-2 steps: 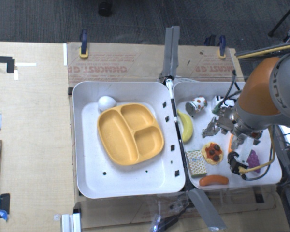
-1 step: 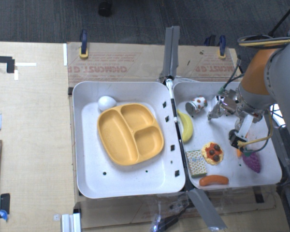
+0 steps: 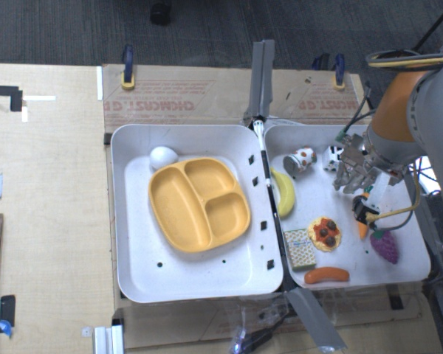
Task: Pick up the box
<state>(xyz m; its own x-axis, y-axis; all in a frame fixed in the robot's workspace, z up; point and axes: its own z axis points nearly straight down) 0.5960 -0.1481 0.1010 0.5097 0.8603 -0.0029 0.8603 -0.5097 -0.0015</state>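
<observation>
Camera view: box [image 3: 300, 248] lies well apart from end effector [image 3: 350, 179]; grip state unclear.

Robot lab, clamped bench [image 3: 44, 198], white bins [image 3: 125, 220]

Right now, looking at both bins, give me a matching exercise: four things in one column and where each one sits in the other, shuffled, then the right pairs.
Things:
1. yellow tray
2. white ball
3. box
4. purple grapes

Places:
A. right bin, near its right edge
B. left bin, just past the tray's far left corner
C. middle of the left bin
D. right bin, by the divider, below the banana

Pairs: 1-C, 2-B, 3-D, 4-A
</observation>
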